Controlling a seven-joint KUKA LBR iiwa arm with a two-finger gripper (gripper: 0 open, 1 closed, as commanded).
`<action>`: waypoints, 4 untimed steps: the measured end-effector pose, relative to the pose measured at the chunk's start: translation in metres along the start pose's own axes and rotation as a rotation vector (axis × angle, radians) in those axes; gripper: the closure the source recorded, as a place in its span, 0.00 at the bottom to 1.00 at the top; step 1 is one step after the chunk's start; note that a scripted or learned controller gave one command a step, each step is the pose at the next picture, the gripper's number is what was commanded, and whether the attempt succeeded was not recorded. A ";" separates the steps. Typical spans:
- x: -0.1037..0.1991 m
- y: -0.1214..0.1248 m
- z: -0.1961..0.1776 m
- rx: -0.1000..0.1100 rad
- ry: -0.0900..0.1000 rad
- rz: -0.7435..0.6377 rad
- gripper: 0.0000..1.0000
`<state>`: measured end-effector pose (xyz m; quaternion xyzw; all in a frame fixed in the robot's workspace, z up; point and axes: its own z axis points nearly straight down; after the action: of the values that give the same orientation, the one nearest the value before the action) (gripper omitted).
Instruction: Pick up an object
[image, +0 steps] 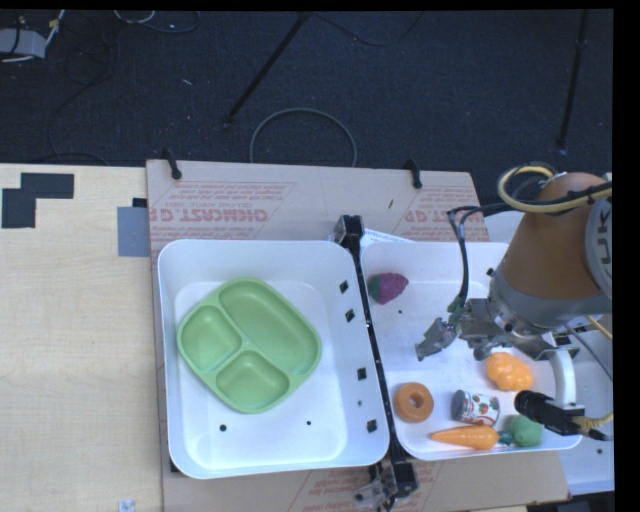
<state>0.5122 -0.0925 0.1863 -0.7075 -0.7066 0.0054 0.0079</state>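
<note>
carrot (465, 436) lying lengthwise, tip pointing left

We can make out red printing on the cardboard sheet (300, 205) lying under the two bins. It appears upside down and mirrored from this angle, and reads roughly like "CHEMCRAFT" with a line of smaller red print beneath it that is too small for us to read. A second red print at the sheet's right end is partly hidden. The small can (474, 406) carries a label we cannot read.
</note>
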 end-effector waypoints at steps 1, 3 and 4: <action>0.000 0.002 -0.005 -0.010 -0.001 -0.002 0.00; 0.003 0.009 0.101 -0.012 -0.002 -0.002 0.00; 0.002 0.010 0.091 -0.010 0.001 0.004 1.00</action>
<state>0.5209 -0.0902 0.0950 -0.7091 -0.7051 0.0015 0.0045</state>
